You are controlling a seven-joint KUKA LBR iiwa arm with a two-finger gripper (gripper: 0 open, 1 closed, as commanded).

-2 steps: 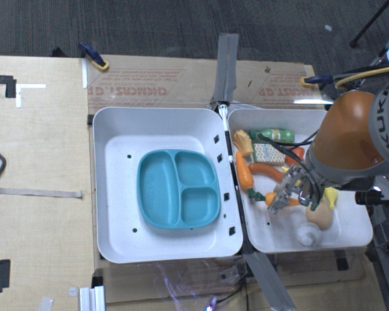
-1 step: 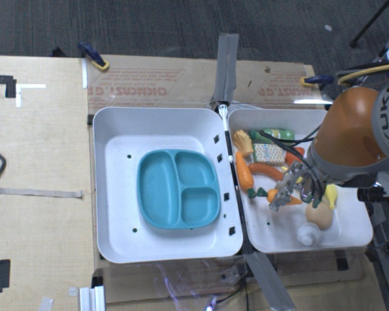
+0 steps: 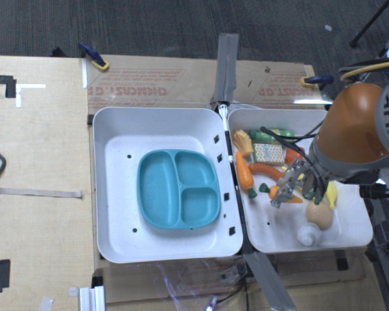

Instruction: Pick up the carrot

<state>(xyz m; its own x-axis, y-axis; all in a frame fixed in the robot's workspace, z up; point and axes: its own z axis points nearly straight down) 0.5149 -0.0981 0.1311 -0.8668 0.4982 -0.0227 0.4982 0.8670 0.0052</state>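
Observation:
An orange carrot (image 3: 244,172) lies along the left wall of the right bin (image 3: 350,235), its tip pointing toward the bin's front. A second, smaller orange piece with a green end (image 3: 270,190) lies just left of my gripper (image 3: 284,193). The gripper hangs low over the middle of the right bin, right beside that small piece and about a hand's width right of the long carrot. The orange-banded wrist (image 3: 353,131) covers the bin's right part. I see nothing clearly held.
The right bin also holds a corn-like piece (image 3: 242,141), a small printed box (image 3: 269,153), a green item (image 3: 280,135), a curved red-orange piece (image 3: 267,170), a yellow item (image 3: 330,194), a tan egg-shaped thing (image 3: 319,216) and a white lump (image 3: 306,236). The left bin (image 3: 110,193) holds a teal divided plate (image 3: 179,188).

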